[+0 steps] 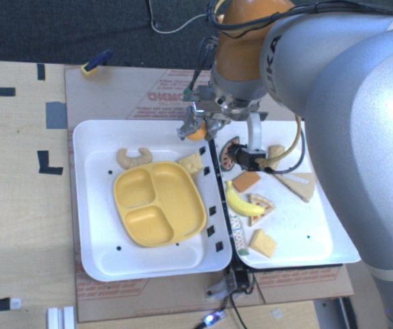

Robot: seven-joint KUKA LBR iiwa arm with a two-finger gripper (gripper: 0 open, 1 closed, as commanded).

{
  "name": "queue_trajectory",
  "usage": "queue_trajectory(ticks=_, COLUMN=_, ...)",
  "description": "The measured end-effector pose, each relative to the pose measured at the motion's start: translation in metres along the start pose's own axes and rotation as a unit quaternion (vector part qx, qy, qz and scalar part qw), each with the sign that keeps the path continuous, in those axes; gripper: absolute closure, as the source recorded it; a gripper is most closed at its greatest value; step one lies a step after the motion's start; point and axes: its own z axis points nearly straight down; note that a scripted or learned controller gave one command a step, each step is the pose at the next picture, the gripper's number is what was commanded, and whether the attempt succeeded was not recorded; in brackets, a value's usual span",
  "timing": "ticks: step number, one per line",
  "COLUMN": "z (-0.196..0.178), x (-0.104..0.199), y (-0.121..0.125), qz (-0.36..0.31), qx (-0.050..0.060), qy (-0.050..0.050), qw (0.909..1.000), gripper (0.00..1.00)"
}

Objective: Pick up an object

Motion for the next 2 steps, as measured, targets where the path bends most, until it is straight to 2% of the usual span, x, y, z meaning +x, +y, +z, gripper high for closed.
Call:
queue_trajectory(ticks=1, z=0.0025, x=-0.0215, y=-0.0061, qz=0.003, qx=0.0, qy=-0.001, qw=1.0, gripper=1.0)
queue_trajectory(ticks=2, z=0.0005, x=-0.022, y=0.0003, qz=0.002, qx=-0.001, qy=0.0, qw=1.0, gripper=1.0)
